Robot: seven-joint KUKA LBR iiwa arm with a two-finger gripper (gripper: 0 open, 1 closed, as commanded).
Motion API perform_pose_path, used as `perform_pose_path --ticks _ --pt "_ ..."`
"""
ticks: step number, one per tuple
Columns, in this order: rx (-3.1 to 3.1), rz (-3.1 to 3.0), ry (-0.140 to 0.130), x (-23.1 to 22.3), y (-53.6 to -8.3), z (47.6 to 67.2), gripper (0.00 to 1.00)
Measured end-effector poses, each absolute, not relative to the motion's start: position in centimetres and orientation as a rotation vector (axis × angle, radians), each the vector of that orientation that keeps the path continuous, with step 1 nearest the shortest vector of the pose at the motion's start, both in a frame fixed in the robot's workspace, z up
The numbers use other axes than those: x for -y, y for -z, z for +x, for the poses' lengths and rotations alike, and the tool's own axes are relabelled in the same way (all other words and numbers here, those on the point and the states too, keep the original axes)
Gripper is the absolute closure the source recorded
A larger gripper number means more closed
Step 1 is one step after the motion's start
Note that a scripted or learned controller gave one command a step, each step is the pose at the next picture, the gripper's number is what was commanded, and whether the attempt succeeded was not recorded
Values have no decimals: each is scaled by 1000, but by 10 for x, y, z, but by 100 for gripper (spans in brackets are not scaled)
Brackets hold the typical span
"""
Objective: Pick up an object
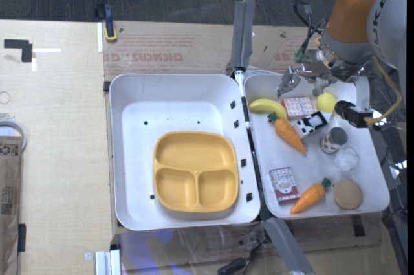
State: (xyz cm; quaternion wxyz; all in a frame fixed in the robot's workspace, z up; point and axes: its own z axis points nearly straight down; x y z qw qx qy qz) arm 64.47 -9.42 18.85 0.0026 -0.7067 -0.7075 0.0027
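Currently we see no single target, so any item in the right bin (378, 167) counts: a banana (267, 106) at the upper left, a carrot (288, 135) slanting down just below it, touching its tip, a red-and-white patterned card (298, 106) next to the banana, a black-and-white piece (310, 123) just under the card, a yellow ball (326, 101) to the card's right, a small round can (332, 140) with a clear cup-like thing (347, 160) beside it, a small red packet (283, 184) low in the bin, a second carrot (308, 197) near the packet, and a tan disc (347, 194) at the lower right

We put the gripper (289, 82) over the bin's upper edge, just above the banana and the card – nothing visible between its tips, and whether it's released or clenched we cannot tell at this angle. Arm (362, 8) comes in from the upper right, orange band on top

The left bin (129, 138) holds a yellow three-compartment tray (195, 171), sitting flat near the middle – well apart from the gripper
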Motion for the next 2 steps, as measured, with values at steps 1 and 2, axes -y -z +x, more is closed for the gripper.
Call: perform_pose_path --ticks 1,2 --pt "2152 -2285 -8 93 -307 589 0" --pt "2392 -2031 -6 111 -174 641 0"
